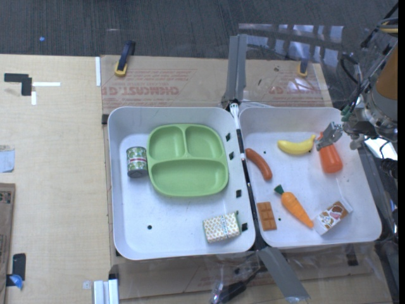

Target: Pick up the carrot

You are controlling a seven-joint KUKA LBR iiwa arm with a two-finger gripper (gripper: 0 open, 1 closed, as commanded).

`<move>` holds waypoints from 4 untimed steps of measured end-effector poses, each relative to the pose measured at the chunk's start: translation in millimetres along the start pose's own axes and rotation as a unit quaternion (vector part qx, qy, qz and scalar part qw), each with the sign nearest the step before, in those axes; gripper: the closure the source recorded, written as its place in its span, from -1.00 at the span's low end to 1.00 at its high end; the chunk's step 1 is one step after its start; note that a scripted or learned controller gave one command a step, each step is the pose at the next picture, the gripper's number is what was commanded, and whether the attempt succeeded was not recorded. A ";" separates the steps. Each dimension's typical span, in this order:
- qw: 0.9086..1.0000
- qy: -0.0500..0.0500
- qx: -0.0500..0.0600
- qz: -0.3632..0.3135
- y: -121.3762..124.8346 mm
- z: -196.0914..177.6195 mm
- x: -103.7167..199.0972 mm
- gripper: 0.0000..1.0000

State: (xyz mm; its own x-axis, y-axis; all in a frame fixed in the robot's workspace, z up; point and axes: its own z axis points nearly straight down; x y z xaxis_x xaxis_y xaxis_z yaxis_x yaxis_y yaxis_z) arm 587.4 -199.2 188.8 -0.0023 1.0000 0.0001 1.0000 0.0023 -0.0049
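Evidently the pick was not yet done: the carrot point(296, 208) lay untouched in the right bin point(370, 227), below-left of the gripper point(330, 135), whose grip state could not be determined.

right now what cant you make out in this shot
- Gripper, camera view: small and dark against clutter at the right bin's far right, so open or shut is unreadable.
- Arm: cut off by the right edge.
- Small carton near the carrot: print too small to read.
- Can beside the green plate: label too small to read.
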 end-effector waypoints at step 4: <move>0.997 -0.001 0.000 -0.075 -27.2 0.5 183.4 1.00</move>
